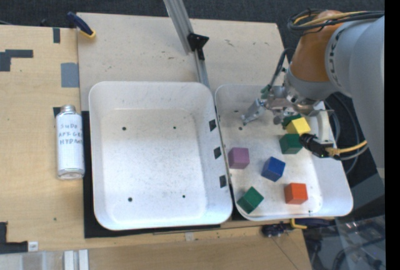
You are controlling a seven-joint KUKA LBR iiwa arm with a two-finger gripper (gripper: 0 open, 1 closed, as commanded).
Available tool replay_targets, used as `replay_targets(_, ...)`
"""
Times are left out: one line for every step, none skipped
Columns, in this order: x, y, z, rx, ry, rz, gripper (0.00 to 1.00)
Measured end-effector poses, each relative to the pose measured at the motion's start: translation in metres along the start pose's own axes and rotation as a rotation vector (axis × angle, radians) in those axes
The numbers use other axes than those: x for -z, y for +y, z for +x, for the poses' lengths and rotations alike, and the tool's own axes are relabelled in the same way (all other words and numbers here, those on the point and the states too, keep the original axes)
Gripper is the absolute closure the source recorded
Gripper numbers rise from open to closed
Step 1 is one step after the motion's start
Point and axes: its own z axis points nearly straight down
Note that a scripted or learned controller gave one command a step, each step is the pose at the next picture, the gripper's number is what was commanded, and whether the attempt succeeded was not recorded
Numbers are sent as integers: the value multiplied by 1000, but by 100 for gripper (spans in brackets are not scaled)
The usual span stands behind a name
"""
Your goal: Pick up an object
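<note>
The right bin (228, 97) holds several small blocks: a purple one (239, 157), a blue one (273, 168), a dark green one (251, 199) near the front, an orange-red one (296, 192), a yellow one (299, 125) and a second green one (290, 143) just below it. My gripper (252, 115) hangs over the bare back-left part of this bin, left of the yellow block and above the purple block in the picture. No block is seen in it. The wrist hides part of the bin's back right.
The left bin (100, 137) sits beside the right one. A white spray can (69, 140) lies on the bench to its left. A metal pole (178, 9) slants down from the top to the bins' shared back edge. Cables (340, 150) run along the right bin's right side.
</note>
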Motion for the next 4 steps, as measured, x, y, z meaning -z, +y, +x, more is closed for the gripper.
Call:
replay_targets(-42,-1,1,1,0,-1,0)
replay_targets(-29,0,2,2,0,-4,100)
replay_targets(13,0,4,1,1,-9,100)
replay_targets(57,-4,8,1,0,-10,100)
